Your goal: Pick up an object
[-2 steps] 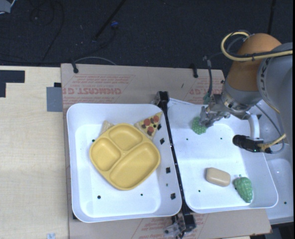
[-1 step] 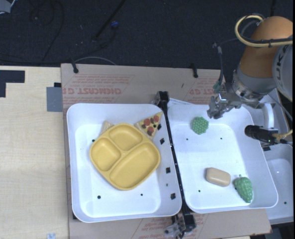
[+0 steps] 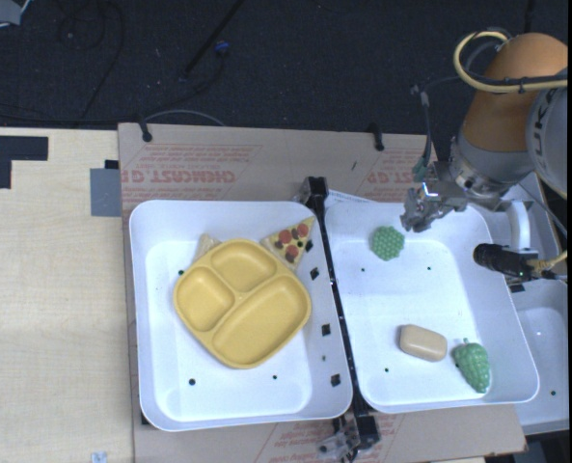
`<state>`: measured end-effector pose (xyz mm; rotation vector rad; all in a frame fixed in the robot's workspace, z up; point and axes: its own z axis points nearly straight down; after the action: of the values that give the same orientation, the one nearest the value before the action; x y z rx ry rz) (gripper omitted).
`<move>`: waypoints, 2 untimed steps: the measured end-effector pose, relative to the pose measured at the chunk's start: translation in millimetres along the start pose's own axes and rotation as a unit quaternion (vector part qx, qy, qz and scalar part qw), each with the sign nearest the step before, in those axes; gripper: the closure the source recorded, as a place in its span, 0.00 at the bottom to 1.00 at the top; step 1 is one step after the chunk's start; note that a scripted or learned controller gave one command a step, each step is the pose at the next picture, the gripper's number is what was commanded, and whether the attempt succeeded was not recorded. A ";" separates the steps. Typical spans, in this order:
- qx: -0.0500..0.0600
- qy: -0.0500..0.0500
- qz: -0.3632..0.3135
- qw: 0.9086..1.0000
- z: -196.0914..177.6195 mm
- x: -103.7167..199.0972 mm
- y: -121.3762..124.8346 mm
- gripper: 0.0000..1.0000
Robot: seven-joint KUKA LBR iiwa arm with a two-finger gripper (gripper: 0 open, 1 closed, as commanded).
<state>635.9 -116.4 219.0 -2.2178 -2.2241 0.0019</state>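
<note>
Surface (image 3: 54, 287) first, pale wood on the far left, bare apart from some dark patches near its top edge. Moving right, here is the left bin (image 3: 155, 258), and it carries a yellow divided plate (image 3: 242, 302) lying flat, three compartments up, with a toy pizza slice (image 3: 293, 240) tucked against the plate's upper right corner, close to the divider between the bins.

Across that divider we are in the right bin (image 3: 440, 263), and this is where the action sits. A round green knobbly toy (image 3: 387, 243), berry-like, rests near the bin's top left corner. Just beside it, up and to the right, hangs the hand (image 3: 417, 217), over the bin's top edge, with the grey arm and its orange band behind it. From this angle I cannot tell how the hand is set; it is too small and dark to read.

So the relation that counts: the green round toy lies down and to the left of the hand, near but apart, and being round it offers no long axis to line up with. By my judgement it is the likeliest target.

Lower right, well apart from the hand, a tan soap-like block (image 3: 422, 342) lies with its long axis running left to right, and a green strawberry-shaped toy (image 3: 473, 365) sits just beside it.
</note>
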 end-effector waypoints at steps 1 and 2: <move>0.001 0.002 -0.001 1.000 8.5 58.1 -0.1 1.00; 0.001 0.002 -0.001 1.000 0.6 118.0 -5.7 1.00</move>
<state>629.8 1.6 218.4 -2.2121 -2.2240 0.0010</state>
